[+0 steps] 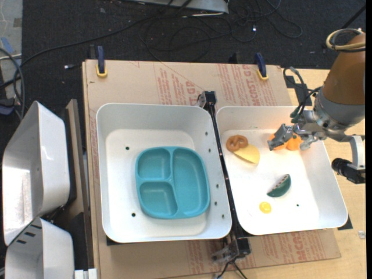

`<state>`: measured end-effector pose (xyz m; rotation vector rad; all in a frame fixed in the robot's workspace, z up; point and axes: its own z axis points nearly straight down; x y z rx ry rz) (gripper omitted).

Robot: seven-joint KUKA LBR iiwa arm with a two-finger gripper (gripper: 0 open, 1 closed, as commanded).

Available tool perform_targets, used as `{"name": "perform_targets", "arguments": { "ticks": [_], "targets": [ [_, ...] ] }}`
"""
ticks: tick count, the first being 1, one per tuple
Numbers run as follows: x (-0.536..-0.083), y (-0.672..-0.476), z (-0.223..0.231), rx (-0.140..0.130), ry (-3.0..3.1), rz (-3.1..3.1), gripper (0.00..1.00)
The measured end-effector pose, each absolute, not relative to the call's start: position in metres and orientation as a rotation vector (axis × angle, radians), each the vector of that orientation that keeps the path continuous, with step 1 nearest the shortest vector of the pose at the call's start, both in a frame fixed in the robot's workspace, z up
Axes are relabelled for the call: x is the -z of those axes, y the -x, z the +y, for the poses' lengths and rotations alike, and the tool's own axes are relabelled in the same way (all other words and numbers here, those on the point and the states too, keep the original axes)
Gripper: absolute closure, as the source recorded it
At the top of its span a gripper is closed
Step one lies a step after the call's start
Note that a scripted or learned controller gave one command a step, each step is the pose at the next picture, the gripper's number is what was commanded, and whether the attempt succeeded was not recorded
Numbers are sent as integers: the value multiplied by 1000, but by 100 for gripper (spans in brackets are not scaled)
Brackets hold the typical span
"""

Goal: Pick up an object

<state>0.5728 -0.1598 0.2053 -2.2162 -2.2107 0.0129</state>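
My gripper (292, 138) is low over the back right part of the right bin (325, 214). A small orange object (293, 144) sits between its two dark fingers, which are closed against its sides. To the left in the same bin lie a brown pretzel (236, 142) and a yellow wedge (249, 154), which touch each other. Nearer the front are a green watermelon-like slice (280, 186) and a small yellow round piece (265, 207).
The left bin (110, 156) holds a teal divided plate (172, 182). A dark rail (220, 150) runs between the bins. The grey and orange arm (343, 86) comes in from the right, over the bin's far right corner. White tubs (32, 167) stand off the bench's left side.
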Motion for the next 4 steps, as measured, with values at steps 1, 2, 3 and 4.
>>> {"name": "perform_targets", "arguments": {
  "ticks": [1,2,3,4],
  "targets": [
    [-213,-576,-159,0,2220,-2222,0],
    [-166,-568,-163,-4,2221,-2217,0],
    [-103,-571,-164,-4,2221,-2218,0],
    [-92,-571,-164,-2,2222,-2219,0]
  ]
}}
